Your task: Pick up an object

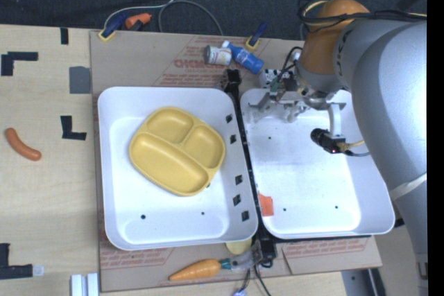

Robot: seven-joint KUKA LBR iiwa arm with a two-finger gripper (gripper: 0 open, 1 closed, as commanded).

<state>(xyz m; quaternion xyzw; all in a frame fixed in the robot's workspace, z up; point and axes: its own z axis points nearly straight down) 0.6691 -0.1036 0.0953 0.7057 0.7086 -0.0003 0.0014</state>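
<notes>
A yellow divided plate (pixel 178 149) lies in the left bin (pixel 114 218), slightly left of its middle. A small orange-red piece (pixel 266 204) rests at the front left edge of the right bin (pixel 361 218). My gripper (pixel 281 99) hangs low over the back left corner of the right bin, under the orange band (pixel 326 45) of the arm. It is well apart from the orange-red piece and across the divider from the plate. Nothing shows held in it.
A white and blue bottle (pixel 236 55) lies behind the bins. An orange carrot (pixel 198 270) lies in front of them, and a sausage (pixel 23 144) sits on the bench at far left. Black clips (pixel 236 180) line the divider between the bins.
</notes>
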